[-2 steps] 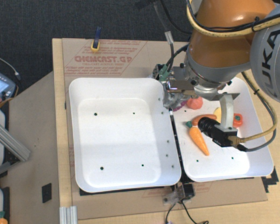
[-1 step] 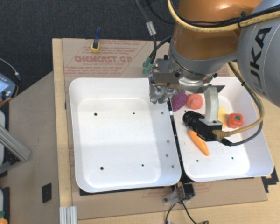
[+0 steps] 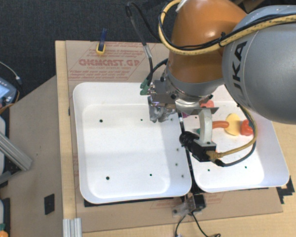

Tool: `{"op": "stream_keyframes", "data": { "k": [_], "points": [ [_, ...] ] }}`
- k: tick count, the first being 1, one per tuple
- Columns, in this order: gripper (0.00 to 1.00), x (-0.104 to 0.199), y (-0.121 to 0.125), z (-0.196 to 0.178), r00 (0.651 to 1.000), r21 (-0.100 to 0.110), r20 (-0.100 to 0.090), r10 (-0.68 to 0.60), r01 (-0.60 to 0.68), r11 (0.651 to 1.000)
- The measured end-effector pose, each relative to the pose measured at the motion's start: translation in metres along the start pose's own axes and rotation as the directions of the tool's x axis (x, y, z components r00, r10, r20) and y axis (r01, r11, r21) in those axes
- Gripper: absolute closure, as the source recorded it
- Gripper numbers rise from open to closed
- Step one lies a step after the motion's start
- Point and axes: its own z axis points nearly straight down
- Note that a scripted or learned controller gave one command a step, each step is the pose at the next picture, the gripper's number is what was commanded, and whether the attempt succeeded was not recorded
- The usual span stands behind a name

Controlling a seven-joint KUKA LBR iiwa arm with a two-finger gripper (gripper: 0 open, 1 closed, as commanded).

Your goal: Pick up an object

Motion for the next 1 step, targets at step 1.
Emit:
{"op": "stream_keyframes", "data": {
  "k": [1],
  "points": [
    [1.0,0.085,-0.0013,-0.1081,1.0,-0.022,-0.01,-0.011,0.011,1.0]
  ]
}}
